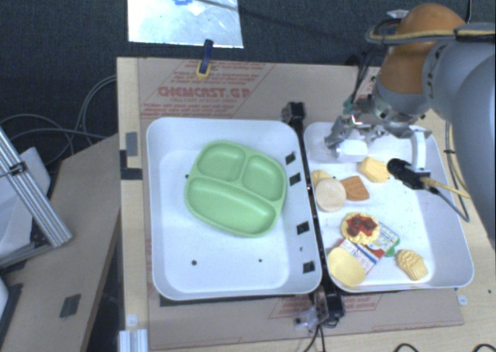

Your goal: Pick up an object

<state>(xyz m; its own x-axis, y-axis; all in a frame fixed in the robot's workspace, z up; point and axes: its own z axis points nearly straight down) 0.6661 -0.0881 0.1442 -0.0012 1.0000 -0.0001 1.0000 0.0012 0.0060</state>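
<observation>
My gripper (341, 138) hangs low over the far left corner of the right bin (453, 253), under the orange-banded wrist. Just in front of it lie a yellow wedge (374, 169), a brown toast-like piece (356, 188) and a cream round disc (331, 195). Nearer the front are a small pizza-like piece with a red topping (360, 226), a printed packet (381, 243), a pale yellow round piece (346, 267) and a ridged yellow piece (412, 264). I see nothing held in the gripper.
The left bin (174, 265) holds a green divided plate (235, 188). A black-clipped divider (304, 180) runs between the two bins. The arm's grey body fills the upper right. Cardboard lies under the bins.
</observation>
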